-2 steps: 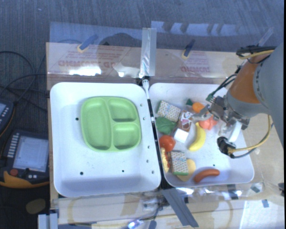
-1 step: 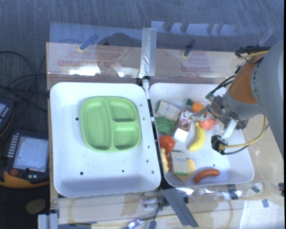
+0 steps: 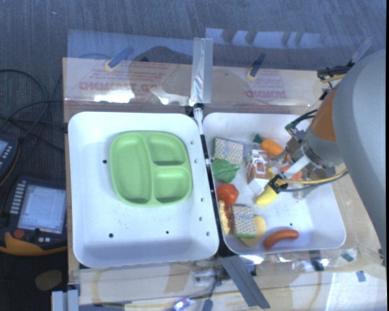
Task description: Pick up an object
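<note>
Jaws hang low over the right bin, reaching in from its right side under the grey arm with its orange band. Whether they are spread or pressed together I cannot tell, since the wrist and its yellow cable hide their tips. A yellow banana-like toy lies just below and left of the jaws, close enough that it may be touching them, but the view does not show it between them. A white and red carton stands just to the left of the jaws, and an orange carrot with a green top lies just above them, toward the bin's far wall.

Farther left of the jaws, against the wall shared by the two bins, sit a patterned packet, a green leafy piece below it and a red tomato lower still. Below the jaws, near the bin's front edge, lie a second patterned packet with a pale yellow piece touching it, and a reddish sausage just to their right.

Well to the left of the jaws, the left bin holds a green divided plate with three compartments. Both bins rest on the tabletop, which is covered at the back with clear sheeting and tape.
</note>
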{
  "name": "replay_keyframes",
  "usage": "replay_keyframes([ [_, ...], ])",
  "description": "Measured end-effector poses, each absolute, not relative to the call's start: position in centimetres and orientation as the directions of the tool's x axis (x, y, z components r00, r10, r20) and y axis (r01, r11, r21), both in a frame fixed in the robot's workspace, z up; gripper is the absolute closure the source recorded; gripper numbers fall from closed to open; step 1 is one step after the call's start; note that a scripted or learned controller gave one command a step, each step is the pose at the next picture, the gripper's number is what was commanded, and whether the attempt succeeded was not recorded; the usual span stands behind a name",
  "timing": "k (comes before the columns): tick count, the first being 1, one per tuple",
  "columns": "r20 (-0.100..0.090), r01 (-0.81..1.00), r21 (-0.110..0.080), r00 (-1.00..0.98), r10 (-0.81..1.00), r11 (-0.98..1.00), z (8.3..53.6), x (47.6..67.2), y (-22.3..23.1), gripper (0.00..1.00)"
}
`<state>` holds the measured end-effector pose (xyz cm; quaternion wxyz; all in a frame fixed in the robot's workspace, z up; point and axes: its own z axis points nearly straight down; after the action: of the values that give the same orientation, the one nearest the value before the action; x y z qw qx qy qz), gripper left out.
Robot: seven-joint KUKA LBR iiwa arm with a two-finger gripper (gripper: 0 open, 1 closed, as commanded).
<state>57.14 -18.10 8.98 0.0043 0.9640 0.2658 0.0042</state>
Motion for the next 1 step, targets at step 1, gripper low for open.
replay_keyframes([
  [1,-0.004,0.404,-0.002,0.915,0.404,-0.915,10.31,55.57,-19.17,0.00],
])
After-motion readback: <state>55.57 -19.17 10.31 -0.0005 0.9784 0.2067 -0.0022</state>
